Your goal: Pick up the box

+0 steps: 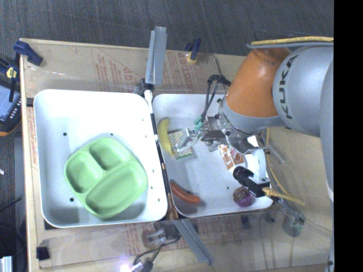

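Observation:
A small pale box (179,143) with a speckled print and a green edge lies in the right bin (211,203), just right of the banana (164,135). My gripper (193,136) hangs low over the box's right side, touching or nearly touching it. The grey wrist and orange band (252,92) cover the bin's upper right part. Whether the box is gripped is hidden from this view.
In the right bin also lie a brown-red sausage (185,194) at the front, a purple round fruit (244,197) at the front right and a red-and-white packet (228,156) under the wrist. The left bin (51,109) holds a green divided plate (106,177).

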You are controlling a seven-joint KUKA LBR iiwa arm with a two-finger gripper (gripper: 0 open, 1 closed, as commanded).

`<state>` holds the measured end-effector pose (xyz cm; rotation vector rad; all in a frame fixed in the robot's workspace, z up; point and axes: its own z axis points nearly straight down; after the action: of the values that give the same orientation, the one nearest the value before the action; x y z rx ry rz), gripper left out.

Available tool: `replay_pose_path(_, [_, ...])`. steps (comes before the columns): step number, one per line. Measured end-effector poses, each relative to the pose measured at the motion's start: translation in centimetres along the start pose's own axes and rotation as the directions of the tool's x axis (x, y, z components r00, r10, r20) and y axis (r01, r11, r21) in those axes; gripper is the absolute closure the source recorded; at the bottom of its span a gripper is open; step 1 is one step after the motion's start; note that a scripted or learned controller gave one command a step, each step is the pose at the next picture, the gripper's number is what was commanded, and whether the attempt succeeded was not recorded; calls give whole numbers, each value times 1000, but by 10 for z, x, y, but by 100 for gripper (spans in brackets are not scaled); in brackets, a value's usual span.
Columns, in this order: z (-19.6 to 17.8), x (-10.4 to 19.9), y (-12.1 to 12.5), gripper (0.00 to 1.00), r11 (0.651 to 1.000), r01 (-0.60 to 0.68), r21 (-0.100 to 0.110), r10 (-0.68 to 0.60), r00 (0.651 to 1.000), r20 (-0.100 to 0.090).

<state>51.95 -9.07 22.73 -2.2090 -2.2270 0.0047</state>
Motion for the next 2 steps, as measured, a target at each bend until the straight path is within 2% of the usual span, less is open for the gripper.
replay_pose_path(1, [130, -72, 62, 0, 964, 266, -13, -266, 964, 7])
replay_pose_path(2, [119, -71, 63, 100, 963, 271, -13, -271, 963, 7])
